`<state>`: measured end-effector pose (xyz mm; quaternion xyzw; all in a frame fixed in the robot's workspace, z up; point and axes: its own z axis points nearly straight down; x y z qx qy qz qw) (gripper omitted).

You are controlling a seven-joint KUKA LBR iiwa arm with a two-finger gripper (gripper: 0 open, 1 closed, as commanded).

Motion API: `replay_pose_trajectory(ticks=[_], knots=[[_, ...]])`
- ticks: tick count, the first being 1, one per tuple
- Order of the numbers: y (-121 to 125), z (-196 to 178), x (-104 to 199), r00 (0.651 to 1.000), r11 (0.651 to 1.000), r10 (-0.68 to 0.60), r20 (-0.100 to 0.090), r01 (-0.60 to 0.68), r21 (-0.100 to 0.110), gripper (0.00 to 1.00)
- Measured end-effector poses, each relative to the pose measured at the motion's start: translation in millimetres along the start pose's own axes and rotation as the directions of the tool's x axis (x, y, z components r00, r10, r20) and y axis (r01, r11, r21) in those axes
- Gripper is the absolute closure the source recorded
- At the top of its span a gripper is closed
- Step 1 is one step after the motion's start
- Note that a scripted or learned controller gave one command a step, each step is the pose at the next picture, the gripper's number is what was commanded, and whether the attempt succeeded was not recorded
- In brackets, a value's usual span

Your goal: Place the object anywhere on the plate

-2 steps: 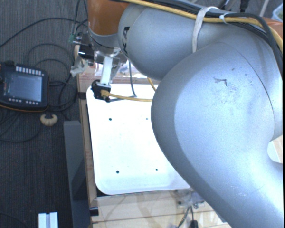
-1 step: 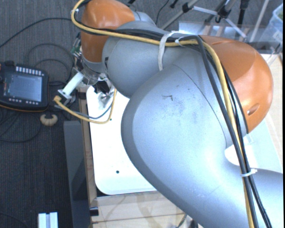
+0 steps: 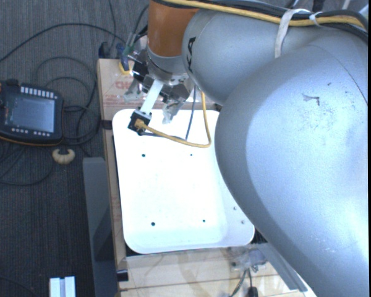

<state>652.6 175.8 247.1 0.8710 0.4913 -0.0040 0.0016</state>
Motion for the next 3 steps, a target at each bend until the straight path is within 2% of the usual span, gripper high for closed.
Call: replay_pose_trajectory(ticks=[1,2,3], knots=[[-65,6,-47,0.988,0.988,0.153,0.0,-0.153,0.005,0.0],[-47,-106,-79,0.996,0.996,0.094,-0.001,-0.094,0.0,0.0],[-24,-4,-1,0.999,0.999,-0.04,-0.001,0.04,0.003,0.0]])
